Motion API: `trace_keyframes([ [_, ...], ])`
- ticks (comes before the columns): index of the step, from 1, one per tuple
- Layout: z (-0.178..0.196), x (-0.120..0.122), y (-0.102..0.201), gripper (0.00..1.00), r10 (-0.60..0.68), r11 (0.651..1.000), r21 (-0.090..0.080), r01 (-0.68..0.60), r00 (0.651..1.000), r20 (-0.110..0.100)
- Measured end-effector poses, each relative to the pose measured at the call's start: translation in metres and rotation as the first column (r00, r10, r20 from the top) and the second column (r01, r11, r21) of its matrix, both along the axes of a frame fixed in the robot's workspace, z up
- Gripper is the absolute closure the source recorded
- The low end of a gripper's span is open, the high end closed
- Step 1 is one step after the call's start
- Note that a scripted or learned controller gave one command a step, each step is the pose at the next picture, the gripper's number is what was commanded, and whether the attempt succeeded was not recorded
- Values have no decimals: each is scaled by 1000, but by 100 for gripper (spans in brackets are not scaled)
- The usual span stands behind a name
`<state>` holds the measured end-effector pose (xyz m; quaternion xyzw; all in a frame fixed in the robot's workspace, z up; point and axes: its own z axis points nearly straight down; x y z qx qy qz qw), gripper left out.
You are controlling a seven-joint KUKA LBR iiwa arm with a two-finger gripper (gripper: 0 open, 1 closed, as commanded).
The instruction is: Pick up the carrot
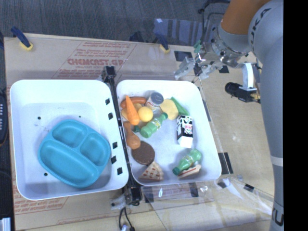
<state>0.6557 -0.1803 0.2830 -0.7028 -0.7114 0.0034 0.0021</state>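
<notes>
Table-top bins lay below; the pincer [192, 69], seemingly open and empty, should descend squarely over the carrot [130, 109].

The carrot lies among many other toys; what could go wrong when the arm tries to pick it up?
The carrot lies close to the right bin's left wall, so a finger may hit the wall. A yellow ball and a sausage touch it, so the gripper may grab or push those instead.
</notes>
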Motion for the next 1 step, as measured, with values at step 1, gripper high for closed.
trace_keyframes([
  [1, -141, 4, 91, 0, 190, 982, 1, -190, 982, 11],
])
